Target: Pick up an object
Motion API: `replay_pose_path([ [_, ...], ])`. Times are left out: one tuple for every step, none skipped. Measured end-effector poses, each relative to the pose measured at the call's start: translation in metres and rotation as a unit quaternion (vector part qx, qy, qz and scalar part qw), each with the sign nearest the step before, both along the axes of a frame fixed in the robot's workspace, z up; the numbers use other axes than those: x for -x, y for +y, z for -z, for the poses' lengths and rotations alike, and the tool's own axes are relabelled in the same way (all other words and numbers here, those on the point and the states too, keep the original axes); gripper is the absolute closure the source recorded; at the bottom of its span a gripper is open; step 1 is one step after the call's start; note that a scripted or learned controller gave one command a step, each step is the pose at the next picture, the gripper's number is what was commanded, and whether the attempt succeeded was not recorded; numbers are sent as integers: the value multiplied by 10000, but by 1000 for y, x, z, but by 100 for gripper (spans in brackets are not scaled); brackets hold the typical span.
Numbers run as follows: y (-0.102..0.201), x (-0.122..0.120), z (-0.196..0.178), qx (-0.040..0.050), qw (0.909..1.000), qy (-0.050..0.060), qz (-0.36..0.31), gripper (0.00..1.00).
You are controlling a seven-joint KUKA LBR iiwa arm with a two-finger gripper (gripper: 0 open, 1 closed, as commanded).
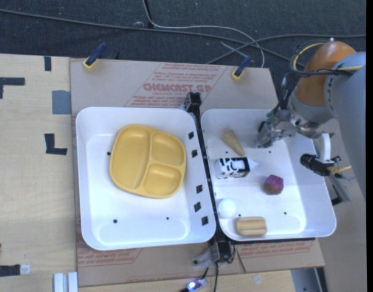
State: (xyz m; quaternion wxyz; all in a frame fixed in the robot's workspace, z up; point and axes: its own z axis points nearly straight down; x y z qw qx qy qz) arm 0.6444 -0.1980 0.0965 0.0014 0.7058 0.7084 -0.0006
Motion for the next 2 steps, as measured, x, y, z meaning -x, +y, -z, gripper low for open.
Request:
replay_pose_path([
  [3,0,-43,-14,10000,-8,11,100],
  [12,5,-94,-14,10000,-13,7,100],
])
